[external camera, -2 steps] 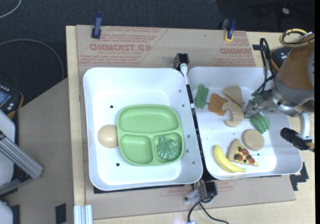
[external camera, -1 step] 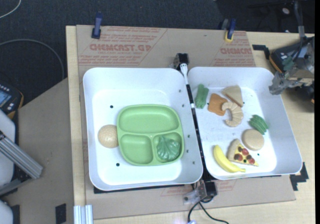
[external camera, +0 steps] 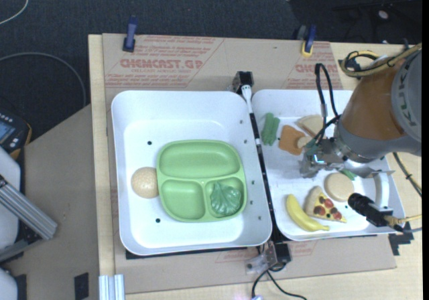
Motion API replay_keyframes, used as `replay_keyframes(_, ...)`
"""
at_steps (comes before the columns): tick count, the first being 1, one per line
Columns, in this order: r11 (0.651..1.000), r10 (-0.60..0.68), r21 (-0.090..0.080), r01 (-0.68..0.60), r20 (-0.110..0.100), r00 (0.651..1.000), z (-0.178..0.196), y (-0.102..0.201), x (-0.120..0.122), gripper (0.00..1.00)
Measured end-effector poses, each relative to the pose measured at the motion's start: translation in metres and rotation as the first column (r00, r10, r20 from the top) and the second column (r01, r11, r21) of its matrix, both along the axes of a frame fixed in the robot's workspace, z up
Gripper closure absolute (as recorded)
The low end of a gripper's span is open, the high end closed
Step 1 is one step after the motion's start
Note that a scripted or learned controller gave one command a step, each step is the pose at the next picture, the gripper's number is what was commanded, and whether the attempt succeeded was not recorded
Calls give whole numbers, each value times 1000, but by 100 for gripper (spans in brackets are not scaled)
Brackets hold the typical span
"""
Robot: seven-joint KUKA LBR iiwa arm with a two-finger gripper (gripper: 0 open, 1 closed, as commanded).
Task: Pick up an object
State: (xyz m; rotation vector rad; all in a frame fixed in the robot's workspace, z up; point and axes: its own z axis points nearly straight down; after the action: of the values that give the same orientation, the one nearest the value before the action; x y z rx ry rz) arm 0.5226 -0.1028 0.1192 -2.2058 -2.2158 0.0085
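Camera view, looking down at a slant. Arm (external camera: 375, 114) enters from the right, over the right bin (external camera: 285, 99). Tool (external camera: 314, 163) sits low inside that bin, near its middle. Tool state: cannot tell whether spread or pressed together, because the wrist covers it from this angle.

Candidate things, placed from the tool:
- Orange-brown slice (external camera: 290, 139): just up-left of the tool, close, contact not clear.
- Tan bread piece (external camera: 310, 124): above the tool, next to the slice, partly behind a cable.
- Green stick (external camera: 270, 128): further up-left, near the bin's left wall, lying lengthwise.
- Pale round disc (external camera: 339, 187): just down-right of the tool, partly under the wrist.
- Pizza slice (external camera: 323, 205): below the tool, touching or just beside the disc.
- Banana (external camera: 303, 215): below and slightly left of the tool, alongside the pizza slice, curved toward the bin's near rim.

Left bin (external camera: 131, 114), well to the tool's left:
- Green divided plate (external camera: 199, 158) in the middle, flat.
- Green leafy piece (external camera: 226, 199) in the plate's lower-right compartment, the one nearest the tool.
- Tan ball (external camera: 144, 182) on the bin floor at the plate's far side from the tool, touching or just beside its edge.

Both bins rest on a printed board on the desk (external camera: 97, 131). The bins' inner rims meet to the left of the tool.
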Motion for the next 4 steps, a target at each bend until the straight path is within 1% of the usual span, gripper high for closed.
replay_keyframes(1,1000,-5,-4,5,13,1000,-35,2,-45,100)
replay_keyframes(2,1000,2,-6,-2,24,1000,71,53,-42,100)
replay_keyframes(3,1000,3,-5,-2,23,1000,147,105,-42,100)
replay_keyframes(4,1000,4,-4,-4,24,1000,227,176,-43,100)
